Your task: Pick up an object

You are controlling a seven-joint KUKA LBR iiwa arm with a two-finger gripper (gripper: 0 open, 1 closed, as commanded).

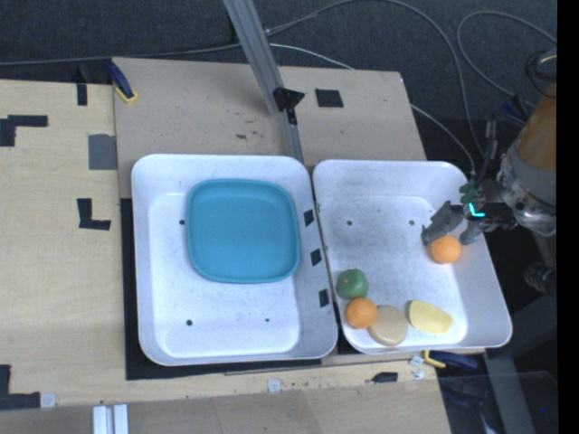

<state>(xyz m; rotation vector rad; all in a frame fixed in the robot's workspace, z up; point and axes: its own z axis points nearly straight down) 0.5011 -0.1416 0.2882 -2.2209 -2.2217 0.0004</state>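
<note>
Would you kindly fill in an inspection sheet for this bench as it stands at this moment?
Surface: wooden bench bearing a left bin and a right bin, both scuffed white.
Job's things: in the right bin, an orange ball near the right wall; along the front, a green ball, a second orange ball, a beige round piece and a yellow piece.
Clutter: blue square plate in the left bin.
Grippers: gripper directly over the first orange ball; hold not confirmed.
Cables: grey cables looping across the dark floor behind.
Surroundings: slanted metal pole; black tape marks on the bench.
</note>
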